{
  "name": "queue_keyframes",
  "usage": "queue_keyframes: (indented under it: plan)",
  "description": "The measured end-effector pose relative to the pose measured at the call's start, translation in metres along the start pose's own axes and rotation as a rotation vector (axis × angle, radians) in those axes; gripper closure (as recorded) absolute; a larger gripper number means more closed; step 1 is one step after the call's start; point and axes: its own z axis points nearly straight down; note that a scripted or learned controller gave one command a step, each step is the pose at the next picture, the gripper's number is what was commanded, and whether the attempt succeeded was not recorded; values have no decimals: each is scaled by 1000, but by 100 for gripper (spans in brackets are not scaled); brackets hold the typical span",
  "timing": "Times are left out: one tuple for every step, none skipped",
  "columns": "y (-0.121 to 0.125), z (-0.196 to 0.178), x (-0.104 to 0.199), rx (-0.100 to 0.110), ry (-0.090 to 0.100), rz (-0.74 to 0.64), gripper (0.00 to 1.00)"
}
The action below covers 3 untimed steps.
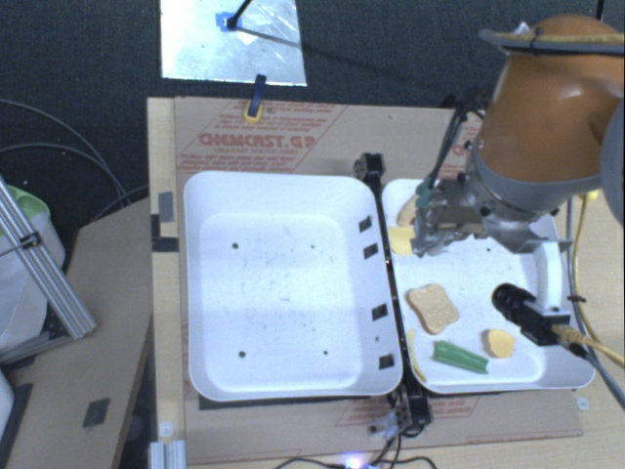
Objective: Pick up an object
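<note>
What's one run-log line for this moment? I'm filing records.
pincer: low in right bin, beside yellow piece | bread slice, green item: loose

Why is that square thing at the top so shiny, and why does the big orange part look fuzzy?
In the camera view, the silver sheet reflects light as pale glare; the orange band sits close to the lens, so its edges look soft; the left bin is evenly lit, with faint shadow along its walls.
</note>
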Motion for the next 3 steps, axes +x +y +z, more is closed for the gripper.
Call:
queue_keyframes:
  plan:
    - [14,20,-55,4,-3,12,100]
    - [-1,-14,-44,-1,0,2,100]
    - [-1,-43,7,0,1,-1,100]
